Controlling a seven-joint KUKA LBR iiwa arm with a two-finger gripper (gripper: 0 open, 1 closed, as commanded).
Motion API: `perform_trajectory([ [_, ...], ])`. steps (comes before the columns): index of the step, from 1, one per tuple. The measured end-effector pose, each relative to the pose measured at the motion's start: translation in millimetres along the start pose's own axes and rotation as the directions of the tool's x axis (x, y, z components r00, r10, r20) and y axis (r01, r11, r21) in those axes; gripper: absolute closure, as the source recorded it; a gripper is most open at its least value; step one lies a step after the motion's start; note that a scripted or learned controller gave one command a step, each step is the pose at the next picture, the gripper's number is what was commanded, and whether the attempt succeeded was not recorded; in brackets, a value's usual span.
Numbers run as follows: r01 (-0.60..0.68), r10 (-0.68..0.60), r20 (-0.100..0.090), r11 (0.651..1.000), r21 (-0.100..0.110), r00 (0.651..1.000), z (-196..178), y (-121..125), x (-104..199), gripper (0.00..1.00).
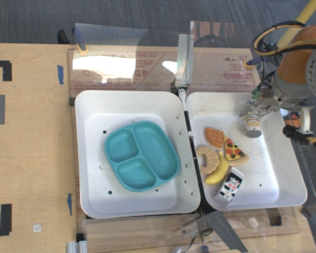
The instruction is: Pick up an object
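While the arm reaches in from the right, its gripper (253, 121) hangs over the right bin's (292, 191) far side; whether the jaws are wide or narrow cannot be told. Nearer, a waffle (214, 136), pizza slice (233, 151), banana (217, 172) and small carton (230, 186) cluster. A teal divided plate (141, 155) occupies the left bin (89, 120).
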State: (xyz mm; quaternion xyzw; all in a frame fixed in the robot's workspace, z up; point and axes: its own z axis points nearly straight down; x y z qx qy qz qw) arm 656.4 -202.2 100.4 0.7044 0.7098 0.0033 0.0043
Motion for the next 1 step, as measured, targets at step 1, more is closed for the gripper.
perform_trajectory([
  [1,-0.001,0.001,0.0,1.0,-0.005,1.0,-112.4,-13.3,48.5,1.0],
])
